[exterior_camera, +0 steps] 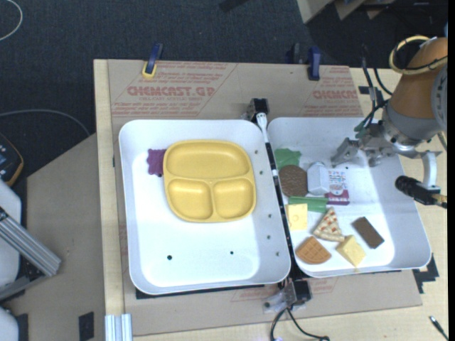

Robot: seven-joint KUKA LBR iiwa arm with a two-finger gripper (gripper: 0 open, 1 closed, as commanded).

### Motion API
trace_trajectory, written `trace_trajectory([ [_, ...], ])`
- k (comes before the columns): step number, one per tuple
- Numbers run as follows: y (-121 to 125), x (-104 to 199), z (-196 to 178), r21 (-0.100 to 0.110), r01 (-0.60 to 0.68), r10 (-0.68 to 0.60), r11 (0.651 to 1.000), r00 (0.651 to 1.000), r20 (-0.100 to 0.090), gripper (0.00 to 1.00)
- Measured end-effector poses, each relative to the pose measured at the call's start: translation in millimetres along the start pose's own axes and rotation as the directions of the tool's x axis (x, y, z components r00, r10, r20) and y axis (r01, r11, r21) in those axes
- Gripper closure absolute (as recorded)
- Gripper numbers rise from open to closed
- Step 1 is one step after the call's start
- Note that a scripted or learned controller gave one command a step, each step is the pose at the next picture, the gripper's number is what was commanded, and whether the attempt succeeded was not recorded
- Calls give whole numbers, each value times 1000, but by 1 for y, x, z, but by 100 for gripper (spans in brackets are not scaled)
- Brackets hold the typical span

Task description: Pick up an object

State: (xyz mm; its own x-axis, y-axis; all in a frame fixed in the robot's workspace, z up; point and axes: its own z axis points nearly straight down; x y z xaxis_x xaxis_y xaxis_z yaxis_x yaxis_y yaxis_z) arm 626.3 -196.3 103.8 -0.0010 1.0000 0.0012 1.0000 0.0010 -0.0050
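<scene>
Cheese cube (351, 250) nearest; brown bar (368, 232) apparently long axis diagonal.

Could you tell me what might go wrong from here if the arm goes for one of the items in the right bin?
1. The food pieces are crowded: the pizza slice lies close to the cookie and cheese cube, so a descent could nudge neighbours or trap two.
2. The brown patty and chocolate bar look flat, so fingers may slide off.
3. The pincer hangs near the right bin's far edge, away from most items.
</scene>
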Motion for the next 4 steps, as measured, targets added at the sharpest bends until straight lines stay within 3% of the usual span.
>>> trace_trajectory([
  [1, 0, 1, 20, -1, 0, 0, 1000, 1000, 0, 0],
  [2, 1, 1, 8, -6, 1, -1, 1000, 1000, 1, 100],
  [4, 3, 6, -106, -13, 1, 0, 1000, 1000, 4, 100],
])
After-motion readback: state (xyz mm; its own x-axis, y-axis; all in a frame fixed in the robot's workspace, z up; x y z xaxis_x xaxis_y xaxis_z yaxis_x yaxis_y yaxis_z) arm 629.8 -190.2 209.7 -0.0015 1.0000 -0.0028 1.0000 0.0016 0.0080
